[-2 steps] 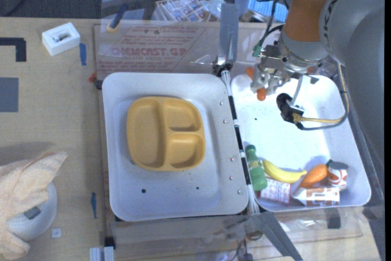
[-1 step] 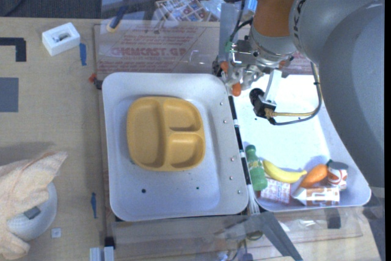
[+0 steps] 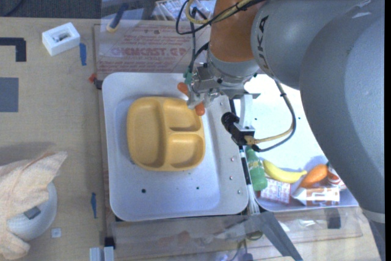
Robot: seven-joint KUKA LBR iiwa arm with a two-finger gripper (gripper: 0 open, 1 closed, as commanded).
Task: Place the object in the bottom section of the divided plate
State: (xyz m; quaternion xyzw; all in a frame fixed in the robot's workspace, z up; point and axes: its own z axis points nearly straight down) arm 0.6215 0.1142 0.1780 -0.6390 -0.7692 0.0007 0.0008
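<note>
A yellow divided plate [image 3: 164, 133] lies in the left bin [image 3: 177, 198], with one long section on its left and two smaller ones on its right. My gripper [image 3: 194, 98] hangs over the plate's upper right rim, under the orange wrist band. A small orange object [image 3: 200, 110] sits between the fingers, its ends sticking out at the upper left and lower right. The gripper looks shut on it. The part of the object inside the fingers is hidden.
The right bin [image 3: 269, 113] holds a banana [image 3: 285, 173], a green bottle [image 3: 257, 175], an orange carrot-like item [image 3: 315, 175] and a red-and-white carton [image 3: 313, 196]. A cloth [image 3: 27, 183] and a white box [image 3: 61, 38] lie left of the bins.
</note>
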